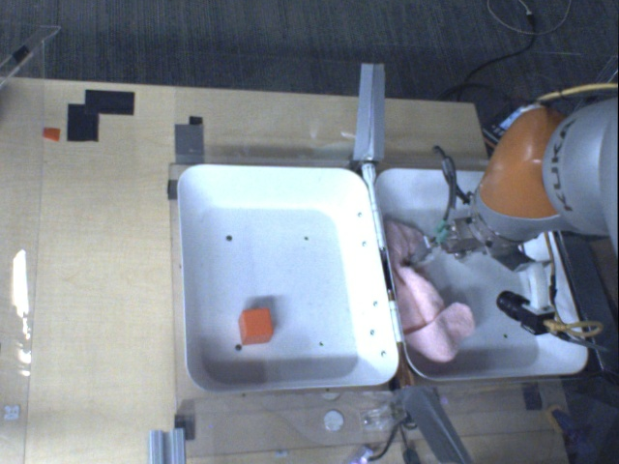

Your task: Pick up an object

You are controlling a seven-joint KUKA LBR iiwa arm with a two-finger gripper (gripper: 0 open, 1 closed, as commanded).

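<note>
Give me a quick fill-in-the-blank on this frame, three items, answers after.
1. The orange block lies in the ____ bin.
2. The pink cloth lies in the ____ bin.
3. The hand is over the bin that holds the ____.

Answers: left; right; cloth

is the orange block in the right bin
No, the small orange block lies in the left white bin, near its front.
</note>
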